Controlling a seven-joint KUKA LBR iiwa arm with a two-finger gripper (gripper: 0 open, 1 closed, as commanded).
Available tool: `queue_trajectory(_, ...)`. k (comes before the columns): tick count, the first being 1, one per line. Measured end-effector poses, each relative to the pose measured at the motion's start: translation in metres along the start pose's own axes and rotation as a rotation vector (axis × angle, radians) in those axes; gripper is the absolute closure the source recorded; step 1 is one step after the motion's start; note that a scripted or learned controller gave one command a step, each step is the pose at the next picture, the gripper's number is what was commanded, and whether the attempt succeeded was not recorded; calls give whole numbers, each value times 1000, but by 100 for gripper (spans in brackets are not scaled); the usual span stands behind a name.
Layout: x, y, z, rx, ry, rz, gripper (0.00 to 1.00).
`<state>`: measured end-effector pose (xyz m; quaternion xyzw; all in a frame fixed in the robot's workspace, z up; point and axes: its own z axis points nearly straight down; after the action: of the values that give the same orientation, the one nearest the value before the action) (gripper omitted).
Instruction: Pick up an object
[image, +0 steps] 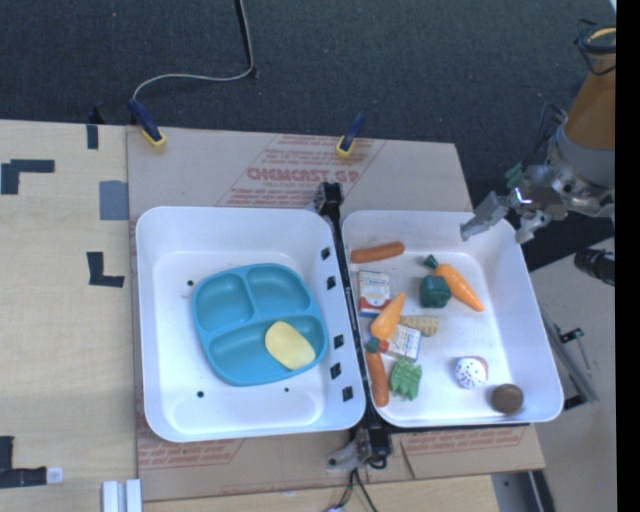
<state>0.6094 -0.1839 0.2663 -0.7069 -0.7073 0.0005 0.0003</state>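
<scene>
Two white bins sit side by side on the cardboard-covered bench. The left bin (160, 300) holds a blue divided plate (258, 322), with a yellow piece (290, 345) lying in its lower right compartment. The right bin (530, 330) holds the small objects: an orange carrot (460, 286) just beside a dark green piece (434, 291), a sausage (377, 252) near the upper left, a small carton (374, 289), a second carrot (387, 316), a green leafy piece (405, 379), a white ball (471, 372) and a brown ball (507, 398). The gripper (505, 215) hangs over the right bin's upper right corner, above the rim, fingers spread apart with nothing between them.
</scene>
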Motion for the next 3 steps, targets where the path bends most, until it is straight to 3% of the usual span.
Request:
queue_trajectory(1, 11, 6, 109, 3, 1, -1, 0)
queue_trajectory(2, 13, 1, 180, -4, -1, -1, 0)
queue_trajectory(3, 12, 2, 169, -8, -4, -1, 100)
